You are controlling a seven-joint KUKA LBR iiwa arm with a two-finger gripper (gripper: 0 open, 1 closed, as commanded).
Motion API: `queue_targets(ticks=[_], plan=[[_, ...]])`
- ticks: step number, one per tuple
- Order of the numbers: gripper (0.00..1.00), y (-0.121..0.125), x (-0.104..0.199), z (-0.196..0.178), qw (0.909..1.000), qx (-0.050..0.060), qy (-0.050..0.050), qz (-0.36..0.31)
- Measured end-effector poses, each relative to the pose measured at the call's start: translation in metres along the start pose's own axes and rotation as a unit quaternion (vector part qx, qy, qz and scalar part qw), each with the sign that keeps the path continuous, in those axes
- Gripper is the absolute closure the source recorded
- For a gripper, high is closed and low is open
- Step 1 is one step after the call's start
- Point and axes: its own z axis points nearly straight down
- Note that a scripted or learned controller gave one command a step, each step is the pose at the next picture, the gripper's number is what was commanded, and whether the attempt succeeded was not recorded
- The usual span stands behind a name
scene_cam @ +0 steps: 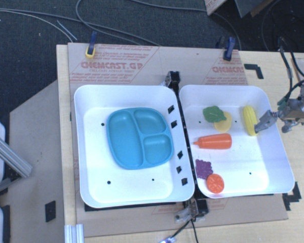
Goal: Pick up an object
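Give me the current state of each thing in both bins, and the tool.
Blue divided plate: flat in the left bin, nothing on it.
Toy carrot: lying on its side, mid right bin.
Toy corn: lying near the tool.
Green leafy toy: resting against a yellow piece.
Toy grapes: beside the orange round toy.
Tool: over the right bin's edge, holding nothing visible.

Robotics laboratory test bench. Clamps (91, 48) fix a protective sheet (157, 67) to the bench; loose cables (99, 27) cross dark carpet (25, 54).

Dark carpet (35, 44) is seen around the wooden bench (294, 65); grey cables (106, 4) are trailed across it.
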Motion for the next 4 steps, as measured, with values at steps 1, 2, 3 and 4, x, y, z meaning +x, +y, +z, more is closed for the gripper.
queue_targets(ticks=[1, 2, 3, 4], plan=[[0.00, 0.003, 0.001, -0.008, 1.0000, -0.007, -0.002, -0.002], [0.00, -0.006, 0.003, 0.042, 1.0000, -0.004, -0.001, -0.002], [0.00, 0.003, 0.007, 0.094, 1.0000, -0.004, 0.000, -0.003], [0.00, 0.004, 0.008, 0.128, 1.0000, -0.005, -0.001, -0.002]])
